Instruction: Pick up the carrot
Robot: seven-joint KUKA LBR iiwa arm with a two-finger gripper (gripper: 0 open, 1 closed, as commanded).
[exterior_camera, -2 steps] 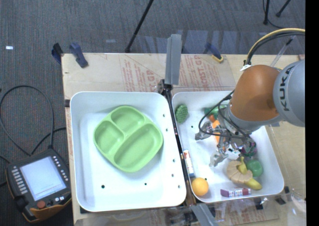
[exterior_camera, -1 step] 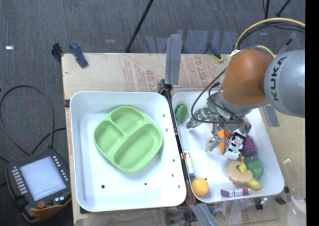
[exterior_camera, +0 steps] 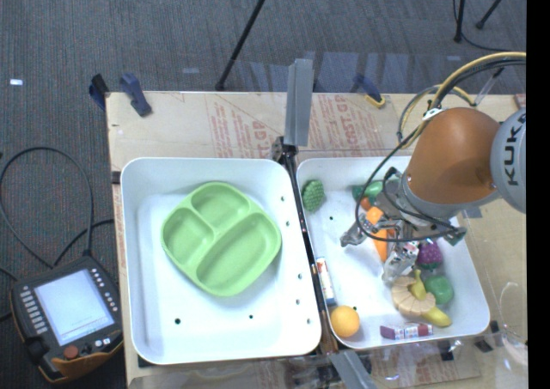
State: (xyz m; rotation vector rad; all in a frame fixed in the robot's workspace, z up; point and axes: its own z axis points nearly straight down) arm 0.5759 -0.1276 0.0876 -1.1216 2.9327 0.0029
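The arm reaches into the right bin (exterior_camera: 344,267), its gripper (exterior_camera: 378,246) low over the carrot (exterior_camera: 381,241), an orange piece partly hidden beneath the wrist. Whether the jaws are open or closed cannot be told from above. To do well, the jaws should straddle the carrot across its narrow width, clear of the purple grapes (exterior_camera: 429,253) and green toy (exterior_camera: 313,195), then close before lifting straight.

Green divided plate (exterior_camera: 222,239) in left bin (exterior_camera: 137,207); orange fruit (exterior_camera: 345,321), purple grapes (exterior_camera: 429,252) in right bin (exterior_camera: 344,280).
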